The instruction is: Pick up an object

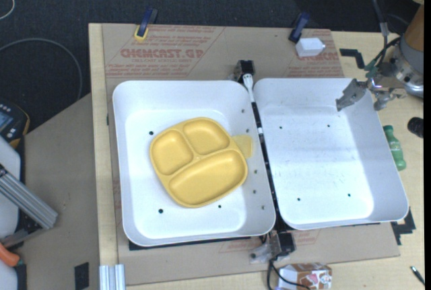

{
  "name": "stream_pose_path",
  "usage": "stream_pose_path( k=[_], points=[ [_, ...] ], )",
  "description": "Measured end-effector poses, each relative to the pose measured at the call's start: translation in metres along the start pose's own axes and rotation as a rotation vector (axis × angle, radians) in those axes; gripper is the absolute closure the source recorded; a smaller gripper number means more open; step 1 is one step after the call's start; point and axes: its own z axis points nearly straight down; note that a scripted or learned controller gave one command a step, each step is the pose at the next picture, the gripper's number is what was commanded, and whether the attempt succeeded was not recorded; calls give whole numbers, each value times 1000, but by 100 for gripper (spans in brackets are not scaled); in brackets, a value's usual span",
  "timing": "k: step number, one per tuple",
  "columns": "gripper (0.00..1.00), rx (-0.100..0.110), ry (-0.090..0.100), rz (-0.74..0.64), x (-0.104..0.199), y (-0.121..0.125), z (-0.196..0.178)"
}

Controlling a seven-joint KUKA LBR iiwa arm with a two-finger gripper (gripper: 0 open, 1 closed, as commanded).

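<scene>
A yellow three-compartment plate (198, 161) lies flat in the left white bin (128, 147). Under its right edge a small pale yellow piece (244, 145) peeks out. My gripper (364, 97) hangs at the far upper right, over the back right corner of the right bin (323, 214). Its two grey fingers (348, 96) are spread apart with nothing between them. The gripper is far from the plate, about a bin's width to its right.
The bins sit on a cardboard-covered bench held by blue and yellow clamps (145, 23). A white block (310, 47) lies behind the right bin. A green object (394, 146) rests just outside the right bin's right rim. Cables run between the bins.
</scene>
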Motion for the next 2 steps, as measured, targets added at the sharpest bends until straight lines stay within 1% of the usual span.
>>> stream_pose_path(
  k=[1, 2],
  points=[
    [0, -13, 0, -7, 70, -59, -108],
    [0, -19, 0, -5, 120, -117, -235]
  ],
)
